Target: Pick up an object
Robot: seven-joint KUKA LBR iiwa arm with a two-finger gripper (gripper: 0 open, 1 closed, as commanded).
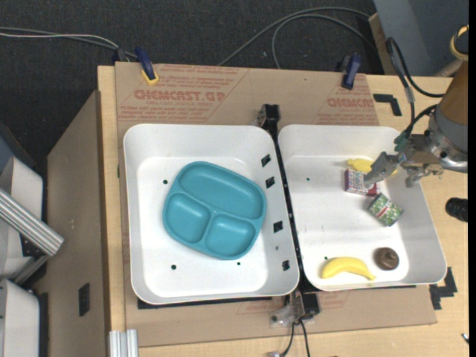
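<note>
My gripper point(390, 178) hangs over the far right part of the right bin point(312, 147), its two fingers spread open with nothing between them. One fingertip point(371, 175) ends right beside a pink-purple packet point(358, 182), and I cannot tell if they touch. A small yellow piece point(360, 164) lies just behind that packet. A green and white carton point(385, 210) lies a little in front of the gripper. A banana point(346, 268) and a brown round object point(386, 258) rest near the bin's front edge.
The left bin point(141, 199) holds a teal divided plate point(214, 209). A black divider with clips point(277, 192) runs between the bins. The arm's grey wrist point(450, 125) comes in from the right, with cables behind the bench.
</note>
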